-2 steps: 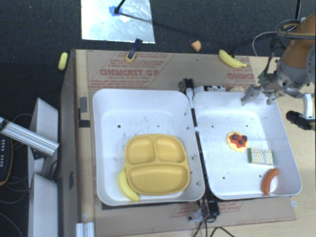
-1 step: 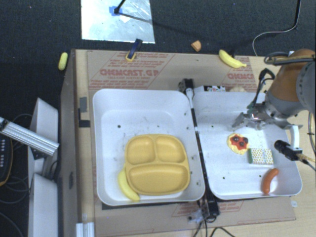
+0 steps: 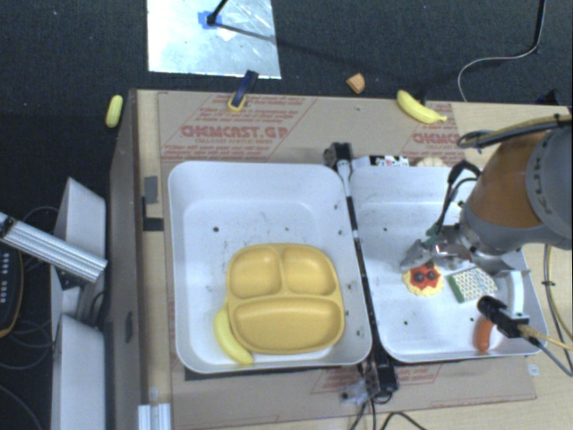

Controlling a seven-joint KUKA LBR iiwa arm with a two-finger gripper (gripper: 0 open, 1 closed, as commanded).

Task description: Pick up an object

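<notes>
Right now the gripper (image 3: 428, 253) is hovering low in the right bin (image 3: 394, 195), at the frame's right, just above a small yellow-and-red toy (image 3: 423, 280), likely the pick target; whether it is wide or narrow, cannot tell. Just beside the toy, a green-dotted flat piece (image 3: 471, 284) is lying, and an orange carrot-like piece (image 3: 483, 334) near the lower-right rim. Left bin (image 3: 192, 240) is holding a smooth yellow divided tray (image 3: 285, 296) with a banana (image 3: 229, 339) touching its lower-left edge. Another banana (image 3: 419, 107) is resting on the counter (image 3: 295, 128), upper right.
</notes>
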